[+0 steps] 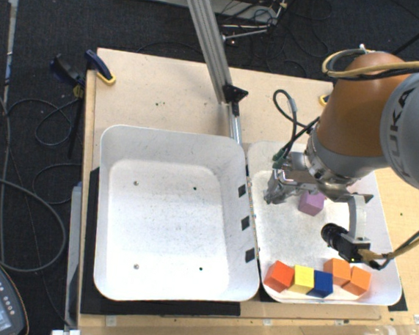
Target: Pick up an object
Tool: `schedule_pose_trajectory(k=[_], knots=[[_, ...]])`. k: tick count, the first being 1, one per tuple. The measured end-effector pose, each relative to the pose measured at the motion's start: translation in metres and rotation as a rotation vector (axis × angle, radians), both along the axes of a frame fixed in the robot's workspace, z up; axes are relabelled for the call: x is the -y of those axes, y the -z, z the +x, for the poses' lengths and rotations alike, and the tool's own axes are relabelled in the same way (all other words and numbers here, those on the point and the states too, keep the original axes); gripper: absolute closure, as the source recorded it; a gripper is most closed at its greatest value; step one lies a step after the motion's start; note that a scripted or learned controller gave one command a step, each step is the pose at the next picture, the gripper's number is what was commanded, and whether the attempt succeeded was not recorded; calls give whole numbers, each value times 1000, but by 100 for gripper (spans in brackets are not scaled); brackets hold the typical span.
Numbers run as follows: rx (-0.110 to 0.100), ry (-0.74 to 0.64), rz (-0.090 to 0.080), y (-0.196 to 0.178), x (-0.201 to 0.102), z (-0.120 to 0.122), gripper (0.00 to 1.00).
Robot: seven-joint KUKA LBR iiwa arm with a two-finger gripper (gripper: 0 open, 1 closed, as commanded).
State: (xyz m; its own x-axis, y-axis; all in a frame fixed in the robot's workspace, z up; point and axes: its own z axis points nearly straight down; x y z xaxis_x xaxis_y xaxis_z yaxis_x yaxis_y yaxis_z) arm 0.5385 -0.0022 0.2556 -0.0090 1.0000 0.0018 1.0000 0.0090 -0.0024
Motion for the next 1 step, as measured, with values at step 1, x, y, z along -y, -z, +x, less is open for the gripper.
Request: schedule_pose_trajectory(k=[1], knots=[[-1, 1, 0, 20, -51, -4, 100]])
